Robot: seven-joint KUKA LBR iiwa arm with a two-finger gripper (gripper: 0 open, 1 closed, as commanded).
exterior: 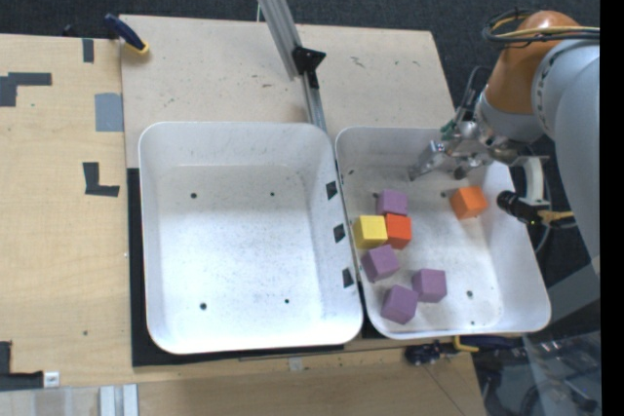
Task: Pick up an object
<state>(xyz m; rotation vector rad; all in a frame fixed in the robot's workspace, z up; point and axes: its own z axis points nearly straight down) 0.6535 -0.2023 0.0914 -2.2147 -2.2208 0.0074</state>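
Hovered over the right bin [507, 302], jaws' state perhaps unreadable. Lay just below-right of the gripper [439, 158]: 1 orange cube [469, 202], apart from 6 matte, foam-like blocks [393, 248].

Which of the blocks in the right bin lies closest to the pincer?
The lone orange block, just below the pincer. It lies apart from the cluster, where the yellow, red-orange and purple blocks sit together farther left.

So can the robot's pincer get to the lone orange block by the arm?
Probably yes. The pincer hangs over the right bin, and the orange block sits apart from the other blocks with nothing on top.
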